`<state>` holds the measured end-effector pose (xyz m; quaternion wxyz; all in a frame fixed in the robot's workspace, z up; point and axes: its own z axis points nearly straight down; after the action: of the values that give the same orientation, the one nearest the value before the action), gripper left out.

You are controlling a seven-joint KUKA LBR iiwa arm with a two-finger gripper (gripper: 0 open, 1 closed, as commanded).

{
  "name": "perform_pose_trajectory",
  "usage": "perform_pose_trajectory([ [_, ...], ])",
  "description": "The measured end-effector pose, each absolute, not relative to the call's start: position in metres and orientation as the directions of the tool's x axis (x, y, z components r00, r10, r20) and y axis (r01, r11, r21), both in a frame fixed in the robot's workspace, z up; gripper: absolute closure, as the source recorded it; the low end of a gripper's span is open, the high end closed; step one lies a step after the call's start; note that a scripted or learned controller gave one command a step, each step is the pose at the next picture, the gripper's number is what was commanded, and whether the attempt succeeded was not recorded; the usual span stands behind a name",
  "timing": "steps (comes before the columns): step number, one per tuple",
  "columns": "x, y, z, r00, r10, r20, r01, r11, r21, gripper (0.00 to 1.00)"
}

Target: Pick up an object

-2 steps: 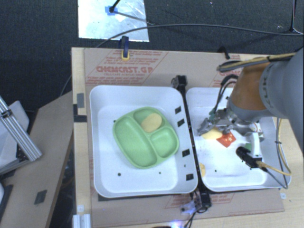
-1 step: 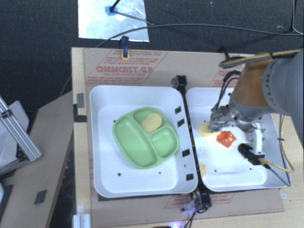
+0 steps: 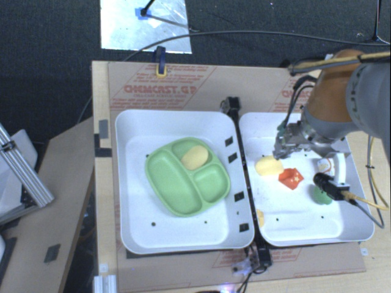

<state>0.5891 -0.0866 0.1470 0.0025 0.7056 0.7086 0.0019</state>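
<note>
In the right bin lie a pale yellow lump, a red faceted piece just right of it, and a green object partly under a black cable end. My gripper hangs low over the bin, directly above and behind the yellow lump, close to touching it. The grey arm with its orange band comes in from the upper right and hides the wrist. A small yellow bit rests by the bin's left wall.
The left bin holds a green divided plate with a yellow piece in its top compartment. A black divider with clips runs between the bins. Cables trail over the right bin's right side.
</note>
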Motion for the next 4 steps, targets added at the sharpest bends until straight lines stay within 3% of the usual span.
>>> perform_pose_trajectory([
  [2,0.589,-0.089,0.236,-0.005,1.000,-0.001,1.000,0.005,0.006,1.00],
  [4,0.610,0.013,0.216,-0.010,1.000,0.002,1.000,0.010,0.002,1.00],
])
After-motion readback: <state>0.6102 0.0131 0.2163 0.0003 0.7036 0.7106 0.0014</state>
